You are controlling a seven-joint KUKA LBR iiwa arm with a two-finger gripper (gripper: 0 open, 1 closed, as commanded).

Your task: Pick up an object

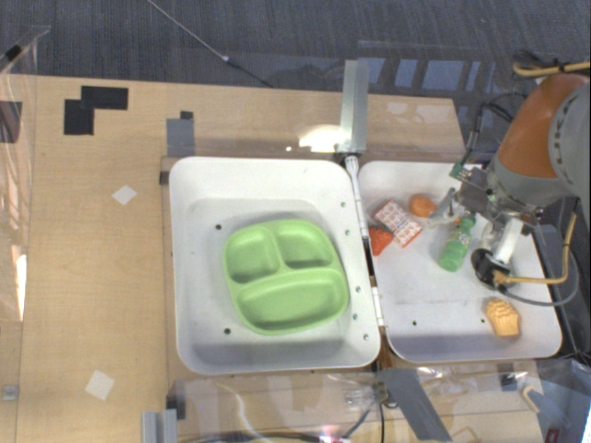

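Around the gripper [464,212], grip unreadable: green bottle [453,250]; orange ball [422,205]; red-white packet [396,222].

Feed looks evenly lit from overhead on my end. I see a hot glare spot on the desk [319,139] just behind the left bin [199,340], whose white is near clipping. Shadows are soft and short. Slight softness overall; reflections streak the clear panel [18,201] at left.
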